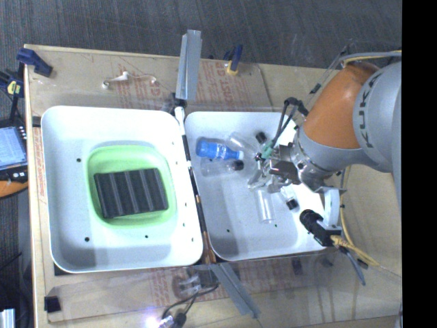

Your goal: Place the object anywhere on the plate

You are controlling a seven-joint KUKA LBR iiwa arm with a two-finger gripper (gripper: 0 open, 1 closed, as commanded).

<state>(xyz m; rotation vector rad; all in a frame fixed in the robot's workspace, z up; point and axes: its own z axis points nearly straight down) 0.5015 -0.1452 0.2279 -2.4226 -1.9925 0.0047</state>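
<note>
Two white bins are seen on the counter. A green plate lies in the left bin; a clear bottle, blue-labelled, lies in the right bin, beside the claw. Claw opening cannot be told, possibly over a clear item.

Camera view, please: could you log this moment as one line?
arm: over right white bin | claw: beside clear plastic bottle with blue label | green square plate: left bin, bearing dark ridged block

Two white bins, one green plate, one dark ridged block, one clear plastic bottle, one robot arm.
</note>
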